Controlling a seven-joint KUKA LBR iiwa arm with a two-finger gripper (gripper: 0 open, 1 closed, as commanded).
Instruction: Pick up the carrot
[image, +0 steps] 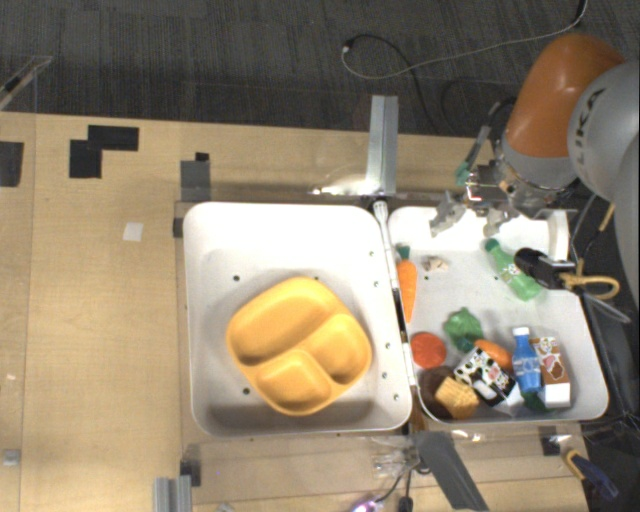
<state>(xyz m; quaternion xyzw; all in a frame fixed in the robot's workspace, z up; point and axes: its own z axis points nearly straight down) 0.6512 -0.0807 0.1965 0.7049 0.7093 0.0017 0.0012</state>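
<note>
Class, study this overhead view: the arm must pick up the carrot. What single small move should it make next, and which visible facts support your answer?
Probably shift the end effector toward the image left and nearer the viewer, until it is above the carrot. The carrot lies against the right bin's left wall, while the end effector sits near the far edge, closer to the green bottle.

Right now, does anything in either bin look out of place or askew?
Nothing looks spilled or broken. The carrot lies alone against the right bin's left wall. The green bottle lies on its side, and most other toys are heaped in the near corner.
</note>
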